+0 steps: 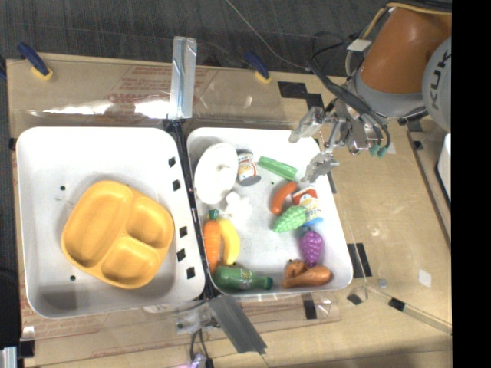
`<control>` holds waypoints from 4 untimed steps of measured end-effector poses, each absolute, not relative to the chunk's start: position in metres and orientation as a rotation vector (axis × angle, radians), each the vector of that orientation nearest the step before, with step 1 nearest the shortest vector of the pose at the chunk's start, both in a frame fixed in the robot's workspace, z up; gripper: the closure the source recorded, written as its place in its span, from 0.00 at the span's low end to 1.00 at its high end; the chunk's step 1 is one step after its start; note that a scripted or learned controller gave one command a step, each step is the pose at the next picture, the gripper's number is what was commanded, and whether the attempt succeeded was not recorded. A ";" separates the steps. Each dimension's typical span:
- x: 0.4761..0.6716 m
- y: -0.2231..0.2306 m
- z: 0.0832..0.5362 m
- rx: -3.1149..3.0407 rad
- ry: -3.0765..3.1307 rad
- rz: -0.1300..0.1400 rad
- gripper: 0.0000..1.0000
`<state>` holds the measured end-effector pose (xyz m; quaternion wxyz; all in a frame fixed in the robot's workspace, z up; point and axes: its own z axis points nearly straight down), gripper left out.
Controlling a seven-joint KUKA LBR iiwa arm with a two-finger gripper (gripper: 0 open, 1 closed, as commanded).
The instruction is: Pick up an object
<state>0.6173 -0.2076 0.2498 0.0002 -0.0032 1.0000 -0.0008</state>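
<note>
I've got the gripper [316, 146] spread open above the right bin [337, 228], nothing between its fingers. Just under it I see a red toy [281, 196] and green grapes [290, 220]. The yellow divided tray [116, 232] sits in the left bin [46, 167].

1. Bench top [383, 228]: pale tan board, seen from above at a slant, lit evenly.
2. Floor [100, 10]: dark grey, ribbed texture, beyond the bench's far edge.
3. Blue clamps [34, 60] and [257, 64]: fixed along the far edge of the bench.
4. Silver tape strip [183, 79]: upright at the far edge.
5. Black square markers [303, 94]: on the board.
6. Thin cable [230, 10]: crossing the floor.
</note>
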 end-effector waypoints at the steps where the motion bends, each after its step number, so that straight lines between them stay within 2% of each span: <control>1: 0.618 -0.199 0.106 -0.380 3.122 0.001 0.00; 2: 0.579 -0.209 0.092 -0.499 3.101 0.000 0.00; 3: 0.560 -0.178 0.092 -0.308 3.127 0.002 0.00; 4: 0.562 -0.176 0.103 -0.320 3.122 0.000 1.00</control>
